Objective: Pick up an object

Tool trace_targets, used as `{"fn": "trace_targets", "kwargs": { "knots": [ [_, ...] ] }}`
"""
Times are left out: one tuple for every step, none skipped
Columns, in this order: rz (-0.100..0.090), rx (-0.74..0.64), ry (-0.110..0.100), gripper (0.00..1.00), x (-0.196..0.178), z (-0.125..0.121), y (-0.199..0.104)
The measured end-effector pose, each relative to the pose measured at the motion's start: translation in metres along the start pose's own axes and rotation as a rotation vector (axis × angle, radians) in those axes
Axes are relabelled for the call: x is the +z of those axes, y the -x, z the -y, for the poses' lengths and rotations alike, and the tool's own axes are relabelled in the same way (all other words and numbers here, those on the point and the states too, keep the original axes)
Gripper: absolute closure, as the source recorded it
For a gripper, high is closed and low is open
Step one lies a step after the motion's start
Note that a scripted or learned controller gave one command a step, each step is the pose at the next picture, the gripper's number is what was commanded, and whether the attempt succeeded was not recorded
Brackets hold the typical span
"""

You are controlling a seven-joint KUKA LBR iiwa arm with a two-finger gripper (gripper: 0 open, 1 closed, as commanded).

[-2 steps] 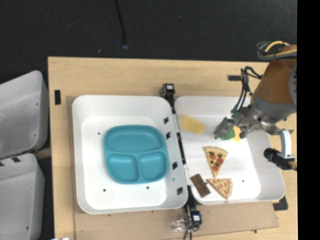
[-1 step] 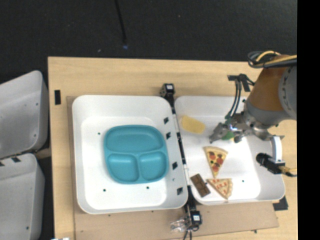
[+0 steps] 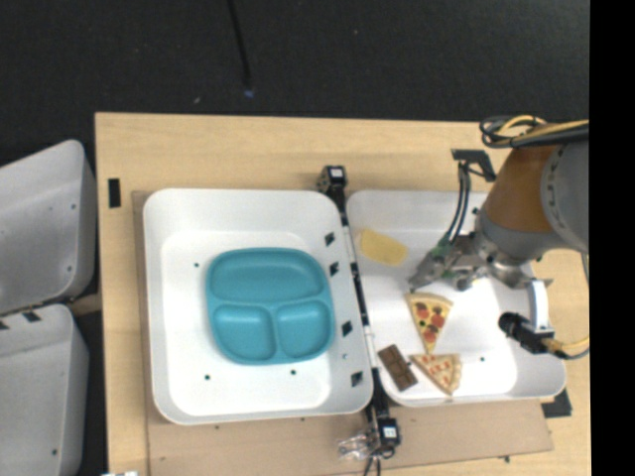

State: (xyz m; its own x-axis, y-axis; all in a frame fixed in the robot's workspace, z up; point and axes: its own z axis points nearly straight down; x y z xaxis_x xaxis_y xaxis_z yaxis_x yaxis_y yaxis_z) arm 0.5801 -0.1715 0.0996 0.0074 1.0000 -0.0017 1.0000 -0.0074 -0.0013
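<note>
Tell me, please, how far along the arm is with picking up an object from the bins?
Done: the gripper has reached into the right bin and sits low, just above the upper pizza slice. In hand: nothing visibly lifted; that slice, the second pizza slice, the chocolate bar and the yellow piece all lie on the bin floor. Left: grasp one and raise it. The teal tray sits in the left bin.

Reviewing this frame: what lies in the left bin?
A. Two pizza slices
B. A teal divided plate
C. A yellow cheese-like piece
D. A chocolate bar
B. The teal divided plate sits in the left bin, while the pizza slices, the chocolate bar and the yellow piece all lie in the right bin.
</note>
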Motion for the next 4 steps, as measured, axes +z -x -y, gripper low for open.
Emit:
{"fn": "trace_targets", "kwargs": {
  "knots": [
    [0.0,0.005,0.006,1.0,-0.013,-0.001,0.001],
    [0.0,0.0,0.005,1.0,-0.062,0.007,0.005],
    [0.001,-0.011,0.009,1.0,-0.114,-0.004,0.01],
    [-0.001,-0.012,0.004,1.0,-0.123,-0.004,0.011]
  ]
}}
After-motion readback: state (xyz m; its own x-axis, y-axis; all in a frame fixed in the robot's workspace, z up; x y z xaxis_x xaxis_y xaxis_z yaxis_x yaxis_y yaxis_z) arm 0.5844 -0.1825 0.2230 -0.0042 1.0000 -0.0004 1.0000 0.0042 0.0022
